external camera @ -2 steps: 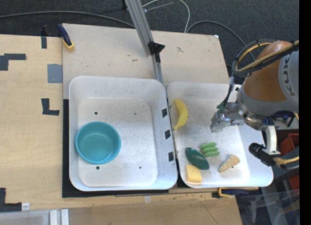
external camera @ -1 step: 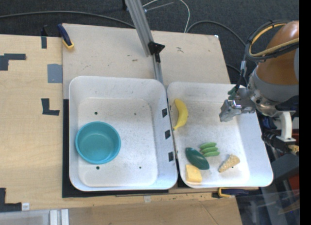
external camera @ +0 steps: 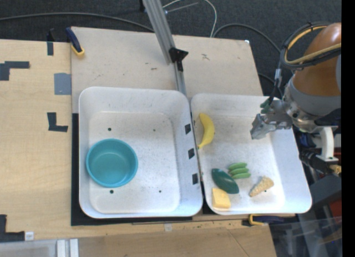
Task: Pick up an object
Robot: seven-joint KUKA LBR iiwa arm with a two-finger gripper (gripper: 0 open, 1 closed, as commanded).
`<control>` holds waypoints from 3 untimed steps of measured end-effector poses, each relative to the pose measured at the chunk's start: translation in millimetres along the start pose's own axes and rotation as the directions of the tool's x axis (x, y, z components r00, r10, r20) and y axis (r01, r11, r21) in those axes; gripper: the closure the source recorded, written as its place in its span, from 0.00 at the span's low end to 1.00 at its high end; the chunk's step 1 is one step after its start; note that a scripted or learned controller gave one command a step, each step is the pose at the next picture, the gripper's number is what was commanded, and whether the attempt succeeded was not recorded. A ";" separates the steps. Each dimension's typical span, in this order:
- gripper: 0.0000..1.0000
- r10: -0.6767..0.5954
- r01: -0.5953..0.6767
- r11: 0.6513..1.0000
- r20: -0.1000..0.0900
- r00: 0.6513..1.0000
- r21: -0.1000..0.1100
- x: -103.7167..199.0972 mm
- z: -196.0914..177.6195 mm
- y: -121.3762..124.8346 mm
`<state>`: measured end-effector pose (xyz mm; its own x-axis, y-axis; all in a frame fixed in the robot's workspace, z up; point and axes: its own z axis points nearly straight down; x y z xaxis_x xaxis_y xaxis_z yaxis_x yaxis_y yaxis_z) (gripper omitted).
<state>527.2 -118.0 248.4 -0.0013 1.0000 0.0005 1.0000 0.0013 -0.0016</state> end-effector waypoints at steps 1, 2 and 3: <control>1.00 -0.005 0.005 1.000 -0.001 1.000 0.000 46.4 -2.6 -1.4; 1.00 -0.004 0.004 1.000 -0.001 1.000 0.003 93.7 3.8 -16.5; 1.00 -0.006 0.006 1.000 -0.001 1.000 0.001 150.7 -1.3 -19.5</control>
<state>507.5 32.7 249.8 -0.0078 1.0000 0.0020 1.0000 0.0078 -0.0029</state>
